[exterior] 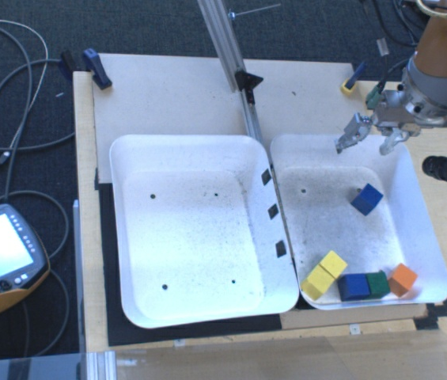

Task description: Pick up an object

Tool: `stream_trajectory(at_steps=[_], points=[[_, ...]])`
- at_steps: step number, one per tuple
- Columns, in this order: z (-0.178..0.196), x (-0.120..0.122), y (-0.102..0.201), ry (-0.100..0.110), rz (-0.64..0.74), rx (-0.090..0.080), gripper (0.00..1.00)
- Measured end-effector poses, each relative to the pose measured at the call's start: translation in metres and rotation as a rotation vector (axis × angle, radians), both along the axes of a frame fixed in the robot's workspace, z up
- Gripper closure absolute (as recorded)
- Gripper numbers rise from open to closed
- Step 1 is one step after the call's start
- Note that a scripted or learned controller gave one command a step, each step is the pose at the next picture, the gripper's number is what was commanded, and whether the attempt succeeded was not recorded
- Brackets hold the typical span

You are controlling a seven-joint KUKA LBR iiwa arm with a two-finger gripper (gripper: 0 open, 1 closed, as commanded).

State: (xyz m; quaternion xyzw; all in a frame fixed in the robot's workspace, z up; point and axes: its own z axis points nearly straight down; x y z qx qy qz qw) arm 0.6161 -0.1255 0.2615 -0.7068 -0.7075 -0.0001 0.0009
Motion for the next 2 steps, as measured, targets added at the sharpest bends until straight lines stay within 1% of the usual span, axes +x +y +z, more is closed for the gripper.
stream_trajectory(at_steps=[1,2], points=[[-0.076,0.0,-0.068,0.008,-0.007,-0.001,0.0],[-0.092,-0.05,-0.045,0.006,-0.002,0.002,0.0]])
